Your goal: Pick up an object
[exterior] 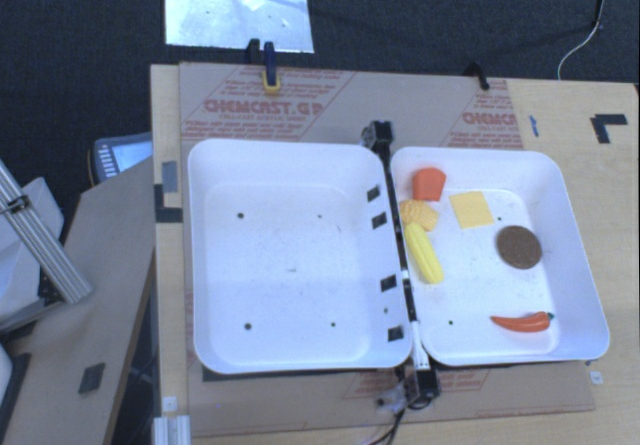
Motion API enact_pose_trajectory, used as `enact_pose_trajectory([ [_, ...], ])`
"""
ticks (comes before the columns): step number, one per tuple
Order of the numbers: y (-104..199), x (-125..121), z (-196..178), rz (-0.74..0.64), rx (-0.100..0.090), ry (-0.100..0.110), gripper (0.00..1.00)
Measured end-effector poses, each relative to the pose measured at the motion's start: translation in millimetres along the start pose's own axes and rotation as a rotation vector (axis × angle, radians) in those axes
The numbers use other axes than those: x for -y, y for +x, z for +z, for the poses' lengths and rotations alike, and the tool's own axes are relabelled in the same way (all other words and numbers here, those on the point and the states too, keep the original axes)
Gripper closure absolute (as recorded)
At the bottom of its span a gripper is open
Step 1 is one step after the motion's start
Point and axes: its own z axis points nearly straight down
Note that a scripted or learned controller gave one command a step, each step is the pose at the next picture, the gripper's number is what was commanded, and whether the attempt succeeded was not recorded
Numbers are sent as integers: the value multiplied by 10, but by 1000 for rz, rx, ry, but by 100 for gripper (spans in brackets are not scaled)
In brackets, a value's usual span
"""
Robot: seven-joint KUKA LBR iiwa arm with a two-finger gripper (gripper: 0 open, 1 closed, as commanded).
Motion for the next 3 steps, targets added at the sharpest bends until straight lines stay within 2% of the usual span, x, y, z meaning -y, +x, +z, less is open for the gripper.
enact_pose_trajectory([
  [3, 6, -19, -347, -11, 7, -11, 100],
])
